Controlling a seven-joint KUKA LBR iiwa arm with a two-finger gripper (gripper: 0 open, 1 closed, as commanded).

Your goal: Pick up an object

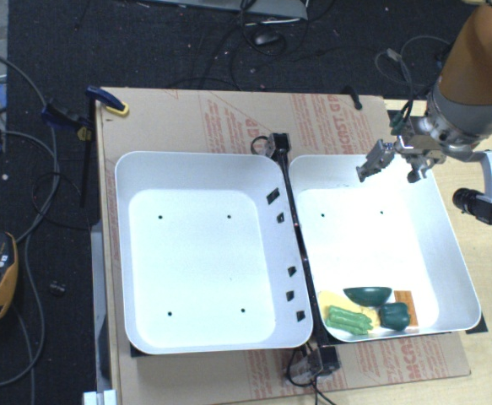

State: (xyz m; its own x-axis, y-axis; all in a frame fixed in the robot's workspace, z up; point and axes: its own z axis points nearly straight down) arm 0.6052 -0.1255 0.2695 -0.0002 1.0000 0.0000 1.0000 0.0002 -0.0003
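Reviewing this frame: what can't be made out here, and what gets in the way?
- Grey-and-orange arm: cut off by the camera view's top and right edges.
- Two-finger gripper over the right white bin: too small and dim to read its state.
- Small orange flat piece: partly covered by the dark green bowl-shaped object and teal chunk.
- Bumpy light green object: too small to identify.

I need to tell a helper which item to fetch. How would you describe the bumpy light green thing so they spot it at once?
Start at the right bin and go to its near corner, where a few items cluster. The bumpy light green piece lies leftmost, below the dark green bowl. Its neighbours are darker or orange, and it alone is long and knobbly.
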